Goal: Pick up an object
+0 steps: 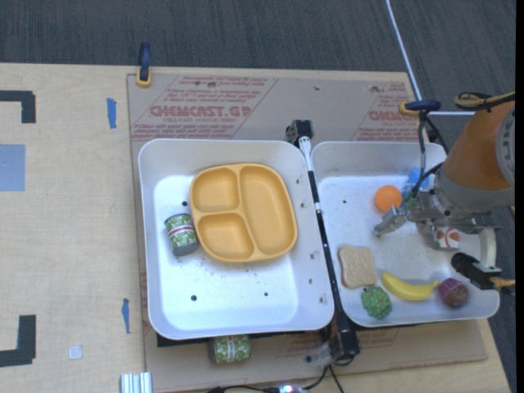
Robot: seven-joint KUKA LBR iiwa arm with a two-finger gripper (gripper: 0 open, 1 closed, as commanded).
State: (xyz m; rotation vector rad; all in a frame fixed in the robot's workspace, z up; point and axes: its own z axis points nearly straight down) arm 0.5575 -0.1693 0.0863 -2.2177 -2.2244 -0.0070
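From my screen I see a pale plywood tabletop (65, 244) marked with black tape corners (24, 105) and small blue tape strips (111, 113). A brown printed cardboard sheet (205, 109) lies on it. Beyond the far edge runs dark grey carpet floor (246, 15), crossed by a thin white cable (397, 27). The light is even.

blue clamp (144, 62) | blue tape (111, 113) | white cable (397, 29)

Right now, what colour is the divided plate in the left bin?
Yellow-orange divided plastic plate, clearest in the camera view.
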